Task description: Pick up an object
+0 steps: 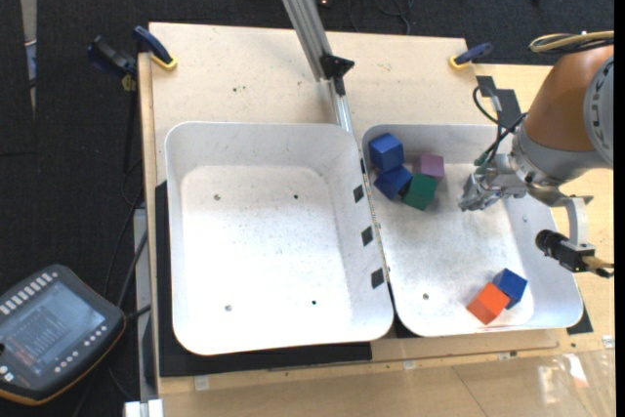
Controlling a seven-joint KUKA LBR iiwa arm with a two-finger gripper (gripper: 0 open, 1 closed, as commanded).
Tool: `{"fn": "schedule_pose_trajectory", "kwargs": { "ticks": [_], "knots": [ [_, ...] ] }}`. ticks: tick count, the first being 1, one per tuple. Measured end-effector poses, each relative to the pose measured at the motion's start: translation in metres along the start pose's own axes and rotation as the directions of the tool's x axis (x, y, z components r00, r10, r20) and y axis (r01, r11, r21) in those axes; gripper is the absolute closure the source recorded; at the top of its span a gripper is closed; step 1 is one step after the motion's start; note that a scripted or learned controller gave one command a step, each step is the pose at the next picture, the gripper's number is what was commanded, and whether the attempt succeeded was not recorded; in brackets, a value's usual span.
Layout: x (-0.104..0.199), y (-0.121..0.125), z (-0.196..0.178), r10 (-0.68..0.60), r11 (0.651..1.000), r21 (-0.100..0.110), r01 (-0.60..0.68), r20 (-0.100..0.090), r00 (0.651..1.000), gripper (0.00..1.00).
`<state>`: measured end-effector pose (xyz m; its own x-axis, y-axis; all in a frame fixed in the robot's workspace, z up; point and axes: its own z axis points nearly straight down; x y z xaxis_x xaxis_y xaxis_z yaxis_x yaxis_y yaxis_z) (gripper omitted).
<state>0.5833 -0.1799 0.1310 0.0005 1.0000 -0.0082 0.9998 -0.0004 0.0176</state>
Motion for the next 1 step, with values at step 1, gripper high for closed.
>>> {"fn": "schedule_pose_trajectory", "kwargs": {
  "ticks": [1],
  "knots": [
    [0.0034, 0.0116, -0.0496, -0.003, 1.000, 0.011, 0.003, -0.006, 1.000, 1.00]
  ]
}}
